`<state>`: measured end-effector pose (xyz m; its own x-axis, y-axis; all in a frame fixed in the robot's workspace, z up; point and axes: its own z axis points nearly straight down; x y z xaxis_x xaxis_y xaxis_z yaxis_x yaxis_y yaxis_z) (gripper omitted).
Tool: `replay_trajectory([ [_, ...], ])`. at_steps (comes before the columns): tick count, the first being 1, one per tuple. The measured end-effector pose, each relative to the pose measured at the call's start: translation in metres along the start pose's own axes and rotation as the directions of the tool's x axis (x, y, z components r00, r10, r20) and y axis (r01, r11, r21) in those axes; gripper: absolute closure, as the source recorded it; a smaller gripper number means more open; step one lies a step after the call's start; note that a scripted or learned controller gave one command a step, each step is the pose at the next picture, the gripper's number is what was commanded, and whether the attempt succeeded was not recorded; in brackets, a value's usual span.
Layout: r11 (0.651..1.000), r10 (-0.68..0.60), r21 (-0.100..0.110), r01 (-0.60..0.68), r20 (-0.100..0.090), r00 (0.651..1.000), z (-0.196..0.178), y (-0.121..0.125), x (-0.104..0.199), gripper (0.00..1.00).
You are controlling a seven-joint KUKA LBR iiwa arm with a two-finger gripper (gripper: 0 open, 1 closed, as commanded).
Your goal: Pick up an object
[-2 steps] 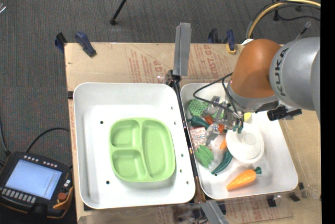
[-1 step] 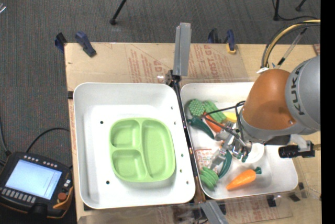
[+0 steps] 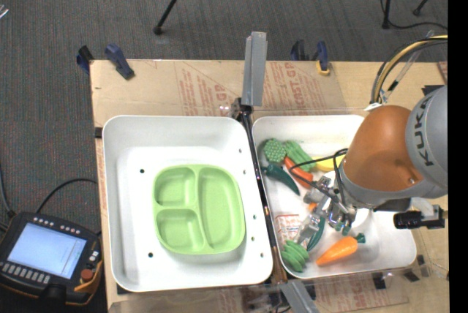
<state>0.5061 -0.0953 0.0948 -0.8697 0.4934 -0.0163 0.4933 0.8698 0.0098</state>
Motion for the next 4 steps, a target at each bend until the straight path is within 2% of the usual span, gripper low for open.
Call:
replay_trajectory([
  [1, 0.999, 0.055, -0.006, -0.054, 0.024, 0.998, -0.004, -0.006, 0.017, 0.0],
  [2, 0.979, 0.203, 0.009, -0.203, -0.003, 0.979, 0.001, 0.033, -0.036, 0.0],
  [3, 0.935, 0.356, 0.003, -0.356, 0.003, 0.935, 0.001, 0.02, -0.014, 0.0],
  [4, 0.855, 0.519, 0.008, -0.519, -0.003, 0.855, 0.002, 0.053, -0.082, 0.0],
])
